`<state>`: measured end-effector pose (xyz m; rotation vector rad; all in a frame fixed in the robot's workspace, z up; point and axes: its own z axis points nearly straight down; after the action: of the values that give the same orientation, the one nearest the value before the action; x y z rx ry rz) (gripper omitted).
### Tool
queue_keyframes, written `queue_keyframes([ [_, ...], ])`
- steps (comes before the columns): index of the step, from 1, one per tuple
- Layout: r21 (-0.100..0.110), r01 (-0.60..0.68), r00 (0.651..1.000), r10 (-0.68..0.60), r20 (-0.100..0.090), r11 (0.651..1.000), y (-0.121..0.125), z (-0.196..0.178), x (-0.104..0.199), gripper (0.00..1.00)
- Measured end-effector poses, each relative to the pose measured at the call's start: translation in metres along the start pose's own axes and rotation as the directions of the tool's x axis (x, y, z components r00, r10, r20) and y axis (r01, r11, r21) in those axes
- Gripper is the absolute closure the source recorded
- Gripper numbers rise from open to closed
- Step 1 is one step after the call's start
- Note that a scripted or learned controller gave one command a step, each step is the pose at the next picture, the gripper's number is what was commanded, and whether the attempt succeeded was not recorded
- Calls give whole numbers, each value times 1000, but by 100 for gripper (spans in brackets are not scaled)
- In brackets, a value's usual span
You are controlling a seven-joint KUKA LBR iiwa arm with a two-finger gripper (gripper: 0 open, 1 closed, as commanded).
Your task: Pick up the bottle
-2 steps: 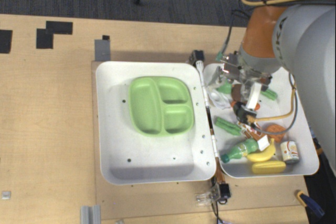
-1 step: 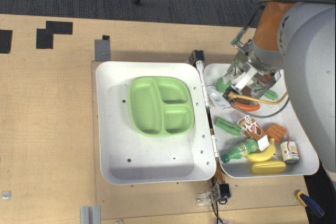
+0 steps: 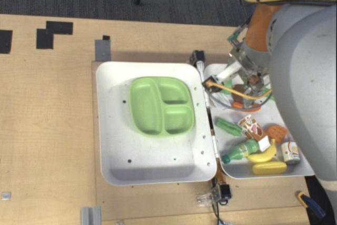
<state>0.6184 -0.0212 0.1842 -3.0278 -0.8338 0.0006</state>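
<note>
The grey arm (image 3: 300, 76) covers the right bin's (image 3: 227, 168) right side. A green divided tray (image 3: 160, 105) lies mid left bin (image 3: 113, 129). The gripper (image 3: 247, 74) hangs over the right bin's far end; whether it is open cannot be told. The green bottle (image 3: 239, 152) lies near the right bin's front edge, beside a banana (image 3: 263, 156).

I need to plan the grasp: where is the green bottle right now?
The green bottle lies on its side in the right bin, near its front edge, touching the yellow banana on its right and below the green pepper.
</note>
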Motion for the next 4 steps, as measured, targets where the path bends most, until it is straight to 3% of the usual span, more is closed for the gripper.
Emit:
queue_keyframes([
  [1, 0, 423, 906, -423, 0, 906, -49, -39, -24, 0],
  [2, -1, 101, 995, -101, 0, 995, 4, -21, -9, 0],
  [3, 0, 292, 957, -292, 0, 957, -70, -60, -36, 0],
  [4, 0, 296, 955, -296, -1, 955, -70, -70, -35, 100],
])
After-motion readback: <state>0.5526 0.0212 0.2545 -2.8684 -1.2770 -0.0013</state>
